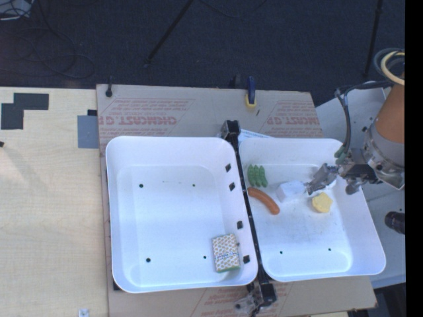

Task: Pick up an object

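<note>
In the right bin (357,259) lie a green pea pod (257,175), an orange carrot-like piece (264,201), a small white block (290,191) and a yellow lump (322,203). My gripper (321,179) hangs over the bin's right part, just above the yellow lump and right of the white block. Nothing shows between its fingers. A patterned small box (226,252) rests in the left bin (125,177) near its front right corner.
The two white bins sit side by side on a cardboard sheet (172,111), joined by a black clamp strip (241,190). A wooden table top (46,203) lies left. The arm's grey wrist and orange band (390,127) stand over the right bin's right rim.
</note>
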{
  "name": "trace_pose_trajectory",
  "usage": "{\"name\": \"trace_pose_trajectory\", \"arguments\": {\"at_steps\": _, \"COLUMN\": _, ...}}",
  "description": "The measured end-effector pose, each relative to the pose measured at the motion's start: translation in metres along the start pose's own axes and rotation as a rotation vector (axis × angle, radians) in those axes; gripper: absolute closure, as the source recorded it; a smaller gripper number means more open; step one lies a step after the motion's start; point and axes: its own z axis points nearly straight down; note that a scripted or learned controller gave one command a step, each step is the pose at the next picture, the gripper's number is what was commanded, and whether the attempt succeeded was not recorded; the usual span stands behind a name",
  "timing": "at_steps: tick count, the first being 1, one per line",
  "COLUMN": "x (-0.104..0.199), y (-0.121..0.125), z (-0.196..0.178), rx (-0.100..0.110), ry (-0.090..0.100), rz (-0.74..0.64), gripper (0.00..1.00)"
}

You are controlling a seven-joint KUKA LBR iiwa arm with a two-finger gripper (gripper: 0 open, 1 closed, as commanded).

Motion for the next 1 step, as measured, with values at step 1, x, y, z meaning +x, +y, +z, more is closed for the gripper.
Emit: {"name": "trace_pose_trajectory", "arguments": {"at_steps": 1, "x": -0.079, "y": -0.0444, "z": -0.1091, "rx": -0.012, "ry": -0.007, "rz": 0.008, "gripper": 0.0}}
